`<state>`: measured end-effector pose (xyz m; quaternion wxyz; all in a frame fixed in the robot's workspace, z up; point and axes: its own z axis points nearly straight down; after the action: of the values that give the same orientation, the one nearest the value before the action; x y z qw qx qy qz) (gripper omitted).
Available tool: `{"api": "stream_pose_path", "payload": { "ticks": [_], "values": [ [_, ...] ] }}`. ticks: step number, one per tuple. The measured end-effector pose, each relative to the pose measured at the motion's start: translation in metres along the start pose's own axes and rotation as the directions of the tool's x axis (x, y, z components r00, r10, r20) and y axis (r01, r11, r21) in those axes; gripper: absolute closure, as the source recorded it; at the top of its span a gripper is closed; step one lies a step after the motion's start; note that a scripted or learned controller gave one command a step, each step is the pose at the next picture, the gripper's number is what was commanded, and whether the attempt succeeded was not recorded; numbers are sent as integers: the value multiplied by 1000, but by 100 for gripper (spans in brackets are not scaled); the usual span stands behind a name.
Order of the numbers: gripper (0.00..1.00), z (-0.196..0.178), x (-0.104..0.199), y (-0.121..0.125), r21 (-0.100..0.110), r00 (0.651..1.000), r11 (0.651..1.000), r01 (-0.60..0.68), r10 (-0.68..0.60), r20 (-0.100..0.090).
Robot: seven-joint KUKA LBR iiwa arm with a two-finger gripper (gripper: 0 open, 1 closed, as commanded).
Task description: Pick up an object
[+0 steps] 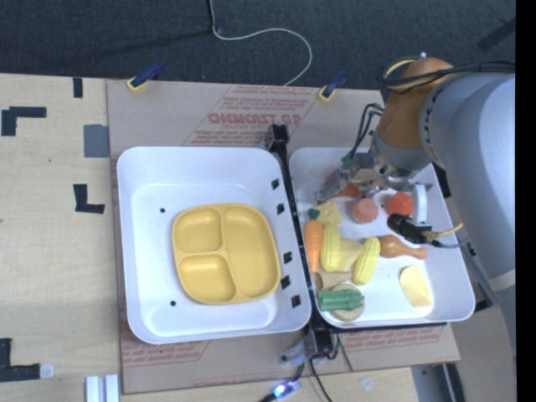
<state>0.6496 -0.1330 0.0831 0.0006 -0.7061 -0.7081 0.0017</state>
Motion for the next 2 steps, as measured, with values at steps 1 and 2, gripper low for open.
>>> {"api": "stream_pose_path", "payload": {
  "ticks": [1,2],
  "values": [
    [100,-10,1,-1,8,1000,1000,1,-1,-3],
    [100,-54,-2,-5,-6,1000,1000,-2,2,-1]
  ]
}}
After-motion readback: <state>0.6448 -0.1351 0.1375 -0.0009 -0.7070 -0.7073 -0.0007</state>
